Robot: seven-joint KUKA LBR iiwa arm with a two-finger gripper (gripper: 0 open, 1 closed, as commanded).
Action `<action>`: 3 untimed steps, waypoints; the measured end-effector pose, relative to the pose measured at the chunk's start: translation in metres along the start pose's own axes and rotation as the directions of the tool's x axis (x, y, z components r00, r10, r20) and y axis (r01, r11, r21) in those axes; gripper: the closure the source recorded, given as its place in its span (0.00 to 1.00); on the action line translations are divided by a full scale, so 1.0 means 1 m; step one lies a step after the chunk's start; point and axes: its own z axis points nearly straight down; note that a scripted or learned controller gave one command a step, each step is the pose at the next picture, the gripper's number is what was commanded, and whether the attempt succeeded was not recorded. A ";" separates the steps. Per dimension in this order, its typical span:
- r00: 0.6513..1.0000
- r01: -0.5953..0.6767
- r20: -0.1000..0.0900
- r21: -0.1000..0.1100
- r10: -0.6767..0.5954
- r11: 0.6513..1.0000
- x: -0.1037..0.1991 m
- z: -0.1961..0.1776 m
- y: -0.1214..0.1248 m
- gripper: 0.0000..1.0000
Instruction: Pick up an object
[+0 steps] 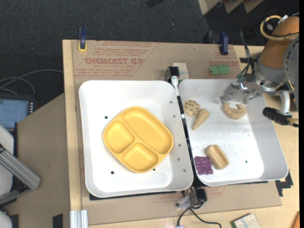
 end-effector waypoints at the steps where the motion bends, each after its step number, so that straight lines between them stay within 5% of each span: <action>1: 1.000 0.003 0.014 -0.016 -0.003 1.000 -0.001 -0.011 0.001 1.00; 2: 1.000 0.005 0.011 -0.010 -0.005 1.000 0.075 0.004 -0.010 1.00; 3: 1.000 -0.007 0.020 -0.017 0.007 1.000 -0.007 0.001 -0.020 1.00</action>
